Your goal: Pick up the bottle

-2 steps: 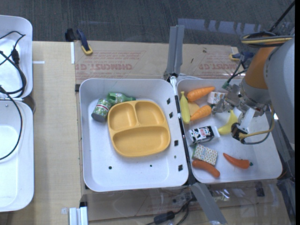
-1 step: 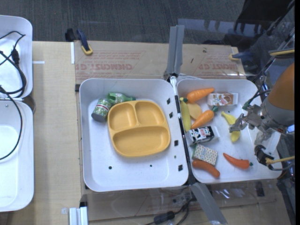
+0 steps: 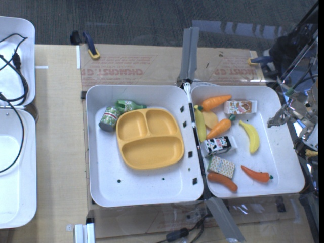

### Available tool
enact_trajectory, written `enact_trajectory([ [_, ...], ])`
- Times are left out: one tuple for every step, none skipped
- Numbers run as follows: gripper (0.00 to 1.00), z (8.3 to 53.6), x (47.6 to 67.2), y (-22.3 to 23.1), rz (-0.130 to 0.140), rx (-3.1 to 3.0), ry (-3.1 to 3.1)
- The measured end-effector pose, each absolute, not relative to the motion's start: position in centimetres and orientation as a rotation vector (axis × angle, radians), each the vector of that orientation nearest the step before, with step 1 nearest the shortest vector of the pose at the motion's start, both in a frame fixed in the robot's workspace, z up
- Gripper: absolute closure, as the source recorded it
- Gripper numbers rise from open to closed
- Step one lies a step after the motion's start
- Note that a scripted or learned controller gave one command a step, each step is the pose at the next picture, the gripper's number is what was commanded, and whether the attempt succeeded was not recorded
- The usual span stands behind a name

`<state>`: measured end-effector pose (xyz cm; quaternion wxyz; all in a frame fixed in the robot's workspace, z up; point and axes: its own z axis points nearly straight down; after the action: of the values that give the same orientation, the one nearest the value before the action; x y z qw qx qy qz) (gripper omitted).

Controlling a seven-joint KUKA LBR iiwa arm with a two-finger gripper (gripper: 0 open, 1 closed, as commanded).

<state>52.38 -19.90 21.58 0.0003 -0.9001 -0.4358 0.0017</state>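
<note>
Bottle [image 3: 109, 118]: green-labelled with grey ends, lying on its side in the upper left part of the left bin [image 3: 96, 176]. It touches the upper left rim of the yellow plate, and a crumpled green piece [image 3: 129, 105] lies just beside it at its upper right.

Yellow plate [image 3: 150, 138]: three compartments, set in the middle of the left bin.

Right bin [image 3: 283, 161], contents from left to right:
- Small banana [image 3: 200, 125], laid lengthwise along the wall next to the left bin.
- Upper carrot [image 3: 215, 102], near the top wall, tip pointing left.
- Pale yellow round piece [image 3: 209, 119], between the small banana and the second carrot.
- Second carrot [image 3: 219, 128], tilted, just below the upper carrot.
- Black-and-white carton [image 3: 218, 145], lying flat below the second carrot.
- Patterned packet [image 3: 221, 166], just below the carton.
- Orange-red sausage-shaped piece [image 3: 223, 182], touching the packet's lower edge, near the front wall.
- White packet with red print [image 3: 239, 107], to the right of the upper carrot.
- Large banana [image 3: 251, 137], curved, in the middle of the bin.
- Orange pepper with green stem [image 3: 256, 174], below the large banana, stem to the right.

Gripper [image 3: 278, 120]: metal, at the right bin's right side, above the bin floor and well apart from the bottle. Whether it is spread or closed cannot be told, since its outline is small and blurred. Nothing is seen held in it.
</note>
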Motion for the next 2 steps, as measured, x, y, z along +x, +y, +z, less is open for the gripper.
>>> enact_trajectory([
  [0.00,21.2,51.8,-20.3,0.007,-2.930,-1.129],
  [0.00,14.8,48.7,-20.1,0.005,-2.673,-1.645],
])
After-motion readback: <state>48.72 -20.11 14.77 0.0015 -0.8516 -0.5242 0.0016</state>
